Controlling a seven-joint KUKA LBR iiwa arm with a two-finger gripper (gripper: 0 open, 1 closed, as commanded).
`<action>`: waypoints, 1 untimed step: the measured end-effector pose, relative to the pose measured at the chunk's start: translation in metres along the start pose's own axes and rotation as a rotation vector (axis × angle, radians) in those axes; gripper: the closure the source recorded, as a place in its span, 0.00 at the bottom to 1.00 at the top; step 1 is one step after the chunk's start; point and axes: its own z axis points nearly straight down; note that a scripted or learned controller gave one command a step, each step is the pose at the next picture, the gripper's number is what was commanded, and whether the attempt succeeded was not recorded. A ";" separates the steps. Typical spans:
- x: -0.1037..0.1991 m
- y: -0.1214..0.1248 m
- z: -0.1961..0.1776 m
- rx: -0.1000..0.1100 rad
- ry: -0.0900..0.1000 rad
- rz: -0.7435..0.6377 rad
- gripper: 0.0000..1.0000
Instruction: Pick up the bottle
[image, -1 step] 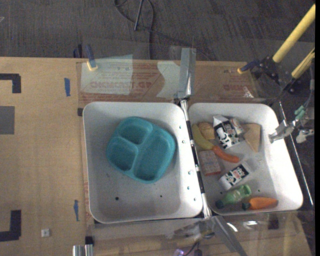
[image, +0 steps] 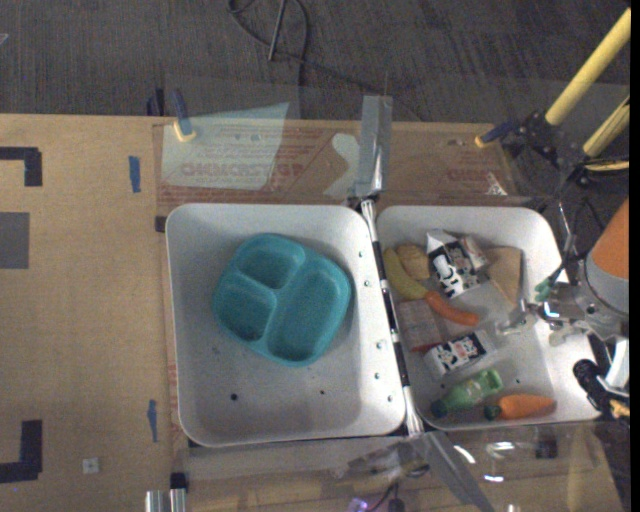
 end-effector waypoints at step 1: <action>0.064 -0.047 0.020 -0.011 -0.012 -0.092 0.00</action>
